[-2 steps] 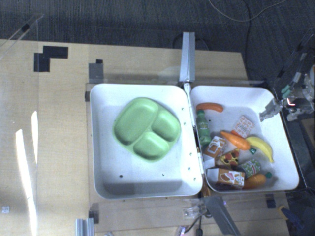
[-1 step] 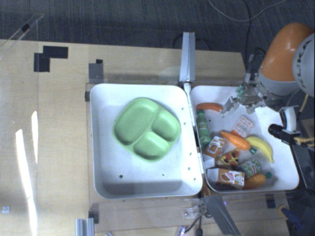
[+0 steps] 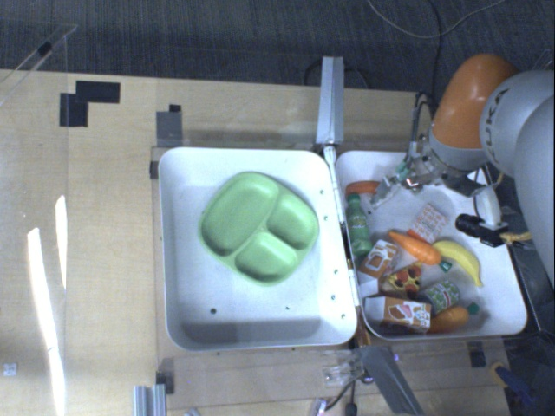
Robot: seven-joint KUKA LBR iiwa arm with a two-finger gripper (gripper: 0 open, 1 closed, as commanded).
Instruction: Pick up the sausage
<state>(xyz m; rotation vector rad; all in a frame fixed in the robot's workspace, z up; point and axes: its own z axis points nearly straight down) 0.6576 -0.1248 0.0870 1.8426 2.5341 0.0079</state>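
2 shallow white bins are seen side by side on the pale wooden bench (image 3: 104,258), parted by a grey metal rail (image 3: 330,102). In the left bin (image 3: 173,319) a green plastic plate with 3 compartments (image 3: 259,225) is set near the middle.

The right bin (image 3: 512,315) is crowded with toy groceries. A reddish-orange sausage (image 3: 362,187) is found at the bin's upper left corner, lying roughly level, just beside the dividing wall. Directly below it a dark green bottle (image 3: 356,225) is laid along that wall. An orange plastic carrot (image 3: 415,247) is placed near the bin's centre, tilted, with a yellow banana (image 3: 462,259) just beside it to the right. A small pale patterned packet (image 3: 429,220) is seen above the carrot. Small printed cartons (image 3: 404,312) and a green can (image 3: 442,295) are gathered along the lower edge.

The grey arm with the orange band (image 3: 468,102) is extended in from the right over the bin's upper part. The two-finger gripper (image 3: 395,183) is pointed down and to the left, near the sausage's right end. How it is set cannot be told, nor can contact with the sausage be judged; nothing is seen held.
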